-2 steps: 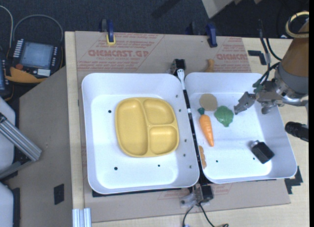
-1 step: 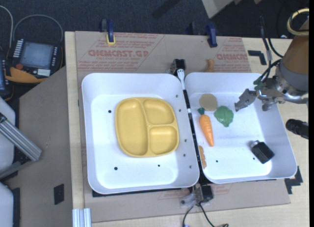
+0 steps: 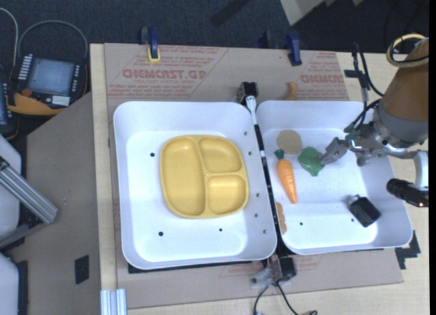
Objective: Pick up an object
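Left bin (image 3: pixel 136 191): holds a yellow divided plate (image 3: pixel 203 174), three compartments, lying flat. Looks like stiff moulded plastic, broad and low; my guess is it offers a poor grip except at the rim.

Right bin (image 3: pixel 327 238): the likelier targets. Orange carrot (image 3: pixel 287 179), toy-like, lying lengthwise near the bin's left wall, tip toward the camera. Judged light, rigid, smooth, so it may roll or slip; I would close across its thicker upper half, crosswise to its length. Above it a round tan piece (image 3: pixel 289 141), flat, too blurred to identify. Just beside that a green lumpy item (image 3: pixel 310 160), perhaps toy broccoli; light, its uneven surface should give better purchase. Toward the bin's near right, a small black block (image 3: pixel 364 211), well apart from the rest.

My hand (image 3: pixel 333 151) hovers over the right bin, just beside the green item, nothing visibly between the fingers. Released or clenched: I cannot tell.

Writing: the brown board on the desk (image 3: pixel 204 68) is printed "CHEMCAST GP" in red behind the left bin, and again, partly cut off, behind the right bin.
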`<state>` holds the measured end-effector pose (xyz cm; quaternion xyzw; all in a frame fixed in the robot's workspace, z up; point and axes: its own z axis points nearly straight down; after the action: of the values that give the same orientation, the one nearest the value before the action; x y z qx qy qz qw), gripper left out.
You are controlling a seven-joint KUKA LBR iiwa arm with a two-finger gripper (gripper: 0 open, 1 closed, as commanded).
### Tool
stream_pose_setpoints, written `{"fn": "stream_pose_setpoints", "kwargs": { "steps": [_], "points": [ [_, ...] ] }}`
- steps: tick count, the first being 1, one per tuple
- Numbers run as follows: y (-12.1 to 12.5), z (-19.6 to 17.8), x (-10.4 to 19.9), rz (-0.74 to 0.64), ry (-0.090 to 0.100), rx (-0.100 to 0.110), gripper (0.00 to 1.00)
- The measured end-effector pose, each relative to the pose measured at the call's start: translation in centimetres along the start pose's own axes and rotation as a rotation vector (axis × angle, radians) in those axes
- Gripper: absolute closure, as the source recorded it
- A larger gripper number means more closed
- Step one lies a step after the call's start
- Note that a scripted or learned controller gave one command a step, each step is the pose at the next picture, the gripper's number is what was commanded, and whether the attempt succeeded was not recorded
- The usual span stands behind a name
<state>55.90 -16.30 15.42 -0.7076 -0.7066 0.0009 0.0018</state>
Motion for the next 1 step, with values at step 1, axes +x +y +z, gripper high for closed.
{"fn": "stream_pose_setpoints", "kwargs": {
  "steps": [1],
  "points": [
    [-0.70, 5.00, -0.71, -0.001, 0.000, -0.001, 0.00]
  ]
}}
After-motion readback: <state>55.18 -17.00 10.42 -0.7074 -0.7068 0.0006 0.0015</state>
